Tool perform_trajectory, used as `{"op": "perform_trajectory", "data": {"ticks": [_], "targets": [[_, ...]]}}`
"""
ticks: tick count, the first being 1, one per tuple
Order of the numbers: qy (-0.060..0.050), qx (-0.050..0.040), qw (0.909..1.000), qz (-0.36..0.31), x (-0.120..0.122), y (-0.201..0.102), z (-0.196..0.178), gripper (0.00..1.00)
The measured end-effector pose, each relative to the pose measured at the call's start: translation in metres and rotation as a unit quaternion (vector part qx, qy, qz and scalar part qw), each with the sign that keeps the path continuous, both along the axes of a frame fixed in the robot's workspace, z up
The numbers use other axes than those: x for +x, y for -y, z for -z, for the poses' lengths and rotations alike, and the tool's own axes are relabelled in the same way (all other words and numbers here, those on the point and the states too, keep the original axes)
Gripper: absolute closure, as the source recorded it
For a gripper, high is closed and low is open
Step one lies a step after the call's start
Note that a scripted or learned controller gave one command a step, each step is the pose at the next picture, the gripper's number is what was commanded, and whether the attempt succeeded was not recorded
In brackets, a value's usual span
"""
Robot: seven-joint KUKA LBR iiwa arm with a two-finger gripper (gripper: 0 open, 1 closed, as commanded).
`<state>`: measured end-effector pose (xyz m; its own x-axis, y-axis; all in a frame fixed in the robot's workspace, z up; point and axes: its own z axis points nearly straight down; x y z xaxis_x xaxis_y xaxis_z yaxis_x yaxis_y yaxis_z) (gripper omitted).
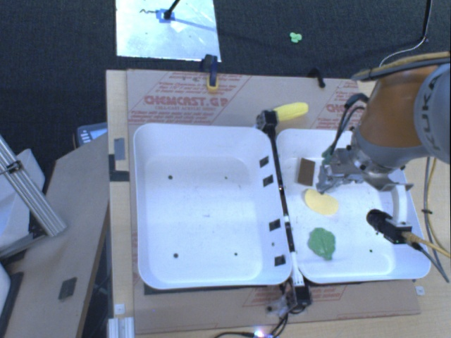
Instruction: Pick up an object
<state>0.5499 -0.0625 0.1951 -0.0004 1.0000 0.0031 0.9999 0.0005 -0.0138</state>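
Two white bins (204,210) side by side. In the right bin (352,259): a brown block (306,171), a pale yellow disc (321,203) just below it, a green leafy piece (322,243) lower still. Orange band (391,115) above the grey wrist.

Red "CHEMCAST GP" print, probably, on the board (184,97) beneath the bins; "KU" on the arm (430,115).

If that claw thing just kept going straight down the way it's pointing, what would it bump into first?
Most likely the yellow piece: the end effector points down into the right bin, just above that piece's upper edge. The brown block sits close beside it, and depth is hard to judge, so it might touch bin floor between them.
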Motion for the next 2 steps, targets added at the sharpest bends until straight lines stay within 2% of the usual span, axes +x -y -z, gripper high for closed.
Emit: {"op": "perform_trajectory", "data": {"ticks": [1,2], "targets": [[0.008,-0.0016,1.0,0.0,0.005,0.001,-0.005,0.0],[0.001,-0.0013,1.0,0.004,-0.068,0.051,0.089,0.0]]}}
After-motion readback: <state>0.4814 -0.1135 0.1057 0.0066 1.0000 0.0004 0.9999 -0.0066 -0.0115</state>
